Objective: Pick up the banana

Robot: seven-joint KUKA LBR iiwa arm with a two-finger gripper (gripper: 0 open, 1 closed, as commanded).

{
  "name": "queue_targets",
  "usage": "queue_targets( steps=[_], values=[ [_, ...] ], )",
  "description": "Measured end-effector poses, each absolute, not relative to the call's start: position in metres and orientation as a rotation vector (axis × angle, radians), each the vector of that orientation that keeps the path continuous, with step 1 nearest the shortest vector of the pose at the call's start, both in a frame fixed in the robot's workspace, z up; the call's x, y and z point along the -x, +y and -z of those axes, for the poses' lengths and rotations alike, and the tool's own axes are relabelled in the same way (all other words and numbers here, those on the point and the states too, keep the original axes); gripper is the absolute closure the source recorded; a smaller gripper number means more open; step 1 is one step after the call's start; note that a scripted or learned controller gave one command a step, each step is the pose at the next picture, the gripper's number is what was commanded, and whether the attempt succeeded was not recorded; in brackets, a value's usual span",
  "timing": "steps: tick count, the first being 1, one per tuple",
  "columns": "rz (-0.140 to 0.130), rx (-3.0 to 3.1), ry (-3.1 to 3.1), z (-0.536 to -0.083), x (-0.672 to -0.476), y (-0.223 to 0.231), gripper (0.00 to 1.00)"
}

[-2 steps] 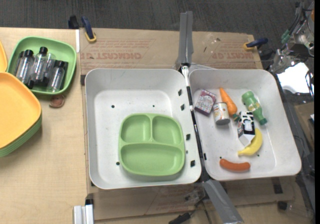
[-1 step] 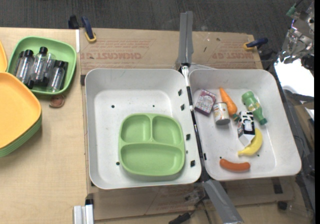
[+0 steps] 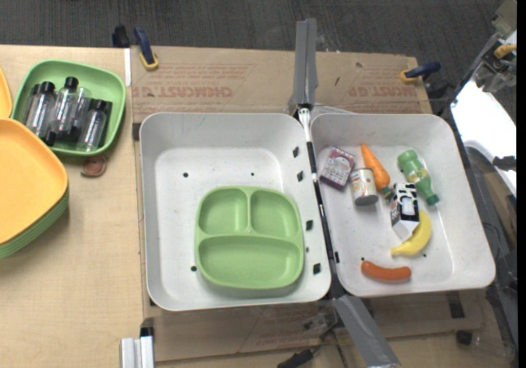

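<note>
The banana (image 3: 415,238) is lying in the right bin (image 3: 460,161), toward its near right part, curving with its upper tip touching a small black-and-white carton (image 3: 403,204). Just below it, a red-orange sausage (image 3: 386,271) is resting near the bin's front wall. Farther back, a carrot (image 3: 375,163), a small tin (image 3: 362,185), a purple packet (image 3: 337,167) and a green bottle (image 3: 417,173) are sitting close together. The left bin (image 3: 164,194) is holding a green divided tray (image 3: 249,236) (three compartments). On the surface to the left, stacked orange plates (image 3: 29,186) are sitting beside a green dish (image 3: 107,83) carrying small bottles (image 3: 66,112). Whether the end effector is open or closed, I cannot tell.
</note>
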State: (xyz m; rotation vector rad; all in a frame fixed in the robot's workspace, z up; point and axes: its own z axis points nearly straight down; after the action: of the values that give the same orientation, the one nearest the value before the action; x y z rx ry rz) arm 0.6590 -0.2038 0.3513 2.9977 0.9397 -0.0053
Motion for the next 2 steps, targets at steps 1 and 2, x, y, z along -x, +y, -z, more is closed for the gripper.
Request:
queue_targets(
  steps=[1, 2],
  values=[
    [0.009, -3.108, 0.467, -0.265, -0.643, -0.221, 1.00],
    [0.004, -3.022, 0.861, -0.283, -0.648, -0.222, 1.00]
  ],
)
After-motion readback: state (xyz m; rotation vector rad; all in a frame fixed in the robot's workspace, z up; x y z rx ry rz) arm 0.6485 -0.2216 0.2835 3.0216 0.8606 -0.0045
